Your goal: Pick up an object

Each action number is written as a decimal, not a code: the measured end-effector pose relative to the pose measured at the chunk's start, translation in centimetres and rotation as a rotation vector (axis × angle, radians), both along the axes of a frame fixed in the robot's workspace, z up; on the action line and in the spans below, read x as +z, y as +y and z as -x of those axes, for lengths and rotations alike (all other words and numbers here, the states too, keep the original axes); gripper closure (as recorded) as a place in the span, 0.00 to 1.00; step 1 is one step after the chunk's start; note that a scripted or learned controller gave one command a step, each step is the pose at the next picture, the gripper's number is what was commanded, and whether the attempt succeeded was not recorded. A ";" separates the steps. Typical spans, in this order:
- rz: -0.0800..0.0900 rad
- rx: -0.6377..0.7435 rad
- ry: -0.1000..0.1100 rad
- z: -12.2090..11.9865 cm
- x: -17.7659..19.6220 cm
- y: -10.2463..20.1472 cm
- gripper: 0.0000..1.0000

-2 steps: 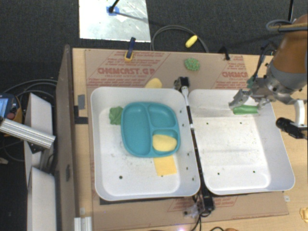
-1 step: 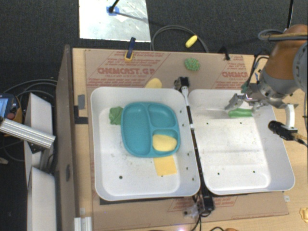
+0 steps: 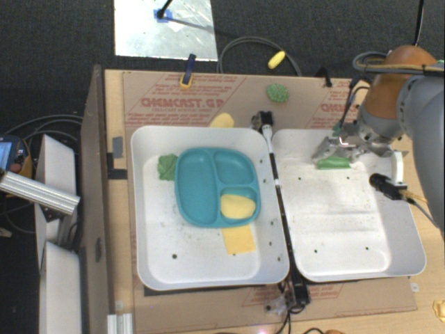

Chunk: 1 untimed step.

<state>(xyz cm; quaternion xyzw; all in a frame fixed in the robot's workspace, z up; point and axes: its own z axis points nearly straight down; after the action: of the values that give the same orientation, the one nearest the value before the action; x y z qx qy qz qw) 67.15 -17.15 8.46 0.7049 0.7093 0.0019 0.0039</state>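
My gripper (image 3: 336,149) hangs low over the far part of the right bin (image 3: 348,249). A small green object (image 3: 334,163) lies on the bin floor directly under its tips. In the left bin (image 3: 149,186) sits a teal divided plate (image 3: 208,193) with a yellow lump (image 3: 238,206) in its near right compartment. A flat yellow slice (image 3: 239,240) lies just in front of the plate. A green leafy piece (image 3: 167,166) rests at the plate's left edge.
On the cardboard behind the bins lie a pale yellow piece (image 3: 222,121) and a green round item (image 3: 278,93). A yellow object (image 3: 277,60) sits on the dark floor beyond. A silver sheet (image 3: 139,19) lies at the top left.
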 end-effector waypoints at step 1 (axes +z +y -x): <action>0.000 0.001 0.003 0.2 1.1 0.0 1.00</action>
<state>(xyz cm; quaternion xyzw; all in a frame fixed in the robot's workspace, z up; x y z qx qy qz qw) 66.97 -17.14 9.60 0.7046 0.7096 0.0008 0.0026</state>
